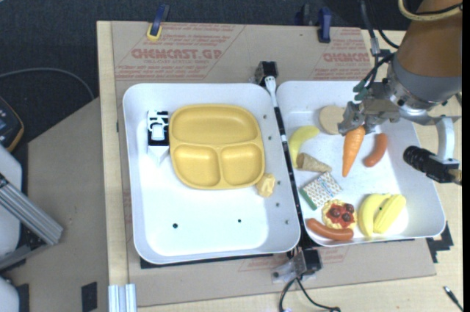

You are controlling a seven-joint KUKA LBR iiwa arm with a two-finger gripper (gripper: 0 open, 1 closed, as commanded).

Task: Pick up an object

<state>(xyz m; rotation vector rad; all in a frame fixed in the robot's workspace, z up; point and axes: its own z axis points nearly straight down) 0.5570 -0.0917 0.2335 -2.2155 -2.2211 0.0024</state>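
Fingers [358, 120] pinch one smooth, tapered orange carrot [352, 149] by its top, over the right of two glossy white bins [426, 215].

Yellow divided plate [217, 145] in left bin [139, 178]; clamps [156, 23] on bench.

Two white bins [147, 230], one yellow tray [217, 145], one carrot [352, 149]

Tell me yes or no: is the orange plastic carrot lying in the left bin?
No, the orange plastic carrot is over the right white bin, at the gripper.
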